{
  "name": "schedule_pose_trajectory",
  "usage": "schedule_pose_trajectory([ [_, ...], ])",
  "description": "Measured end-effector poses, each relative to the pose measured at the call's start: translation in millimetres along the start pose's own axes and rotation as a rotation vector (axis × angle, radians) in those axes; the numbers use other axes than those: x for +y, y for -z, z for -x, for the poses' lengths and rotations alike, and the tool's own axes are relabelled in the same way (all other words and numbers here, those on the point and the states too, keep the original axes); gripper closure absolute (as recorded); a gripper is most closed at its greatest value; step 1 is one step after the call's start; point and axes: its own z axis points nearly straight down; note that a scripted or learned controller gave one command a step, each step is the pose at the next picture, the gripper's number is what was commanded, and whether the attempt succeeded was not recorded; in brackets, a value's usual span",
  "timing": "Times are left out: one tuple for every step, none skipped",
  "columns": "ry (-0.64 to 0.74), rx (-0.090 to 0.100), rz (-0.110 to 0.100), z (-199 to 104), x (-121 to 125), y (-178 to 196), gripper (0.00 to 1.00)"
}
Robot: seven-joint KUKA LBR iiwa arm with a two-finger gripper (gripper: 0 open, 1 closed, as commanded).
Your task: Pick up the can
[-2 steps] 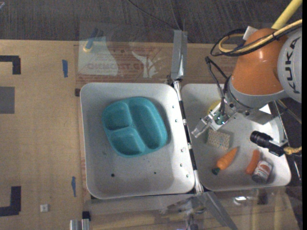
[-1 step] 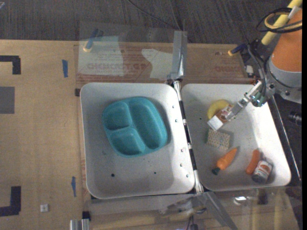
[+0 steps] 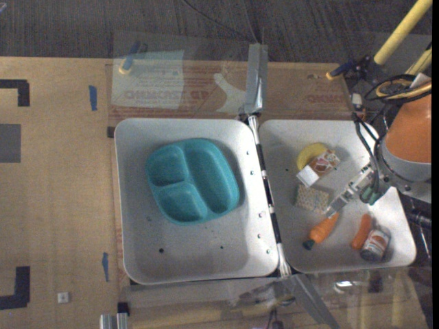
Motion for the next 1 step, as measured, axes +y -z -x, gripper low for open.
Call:
schedule_pose_trajectory([
  [-0.129, -0.009, 0.007, 31.7, 60.8, -55.9, 0.0],
])
